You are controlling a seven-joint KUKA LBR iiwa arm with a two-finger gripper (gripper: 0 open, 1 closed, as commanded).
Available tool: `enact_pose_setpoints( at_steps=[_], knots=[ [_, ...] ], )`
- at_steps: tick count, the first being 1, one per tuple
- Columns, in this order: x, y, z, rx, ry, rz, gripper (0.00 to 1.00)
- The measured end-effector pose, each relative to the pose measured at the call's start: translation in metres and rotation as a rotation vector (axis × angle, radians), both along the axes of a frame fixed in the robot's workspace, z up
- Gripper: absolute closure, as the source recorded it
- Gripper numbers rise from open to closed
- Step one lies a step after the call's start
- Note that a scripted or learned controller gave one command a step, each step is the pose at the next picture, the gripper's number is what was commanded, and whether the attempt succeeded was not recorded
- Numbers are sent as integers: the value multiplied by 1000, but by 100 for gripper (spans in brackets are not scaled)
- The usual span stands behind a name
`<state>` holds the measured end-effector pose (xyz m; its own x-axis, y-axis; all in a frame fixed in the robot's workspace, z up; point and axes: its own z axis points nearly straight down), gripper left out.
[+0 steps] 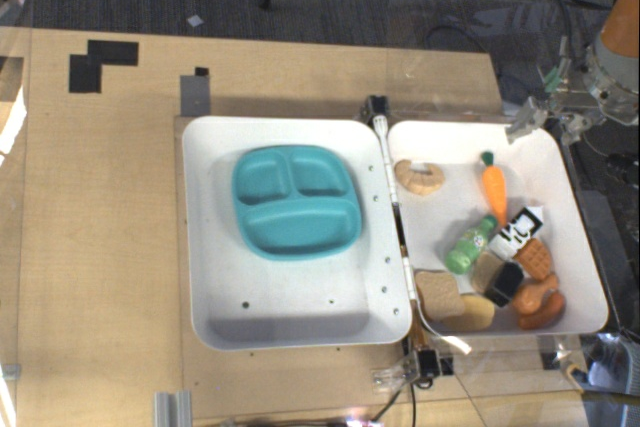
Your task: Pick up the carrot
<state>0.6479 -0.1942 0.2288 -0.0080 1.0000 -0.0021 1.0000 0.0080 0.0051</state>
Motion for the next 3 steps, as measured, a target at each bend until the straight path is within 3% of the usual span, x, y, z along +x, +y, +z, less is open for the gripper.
enact_pose_setpoints(
  at_steps=[1,2,3],
  knots=[
    [8,-10,-113,3,11,75,0],
    [-15,-1,-143,2,2,-49,0],
    [-12,0,-129,1,-5,-42,100]
  ],
)
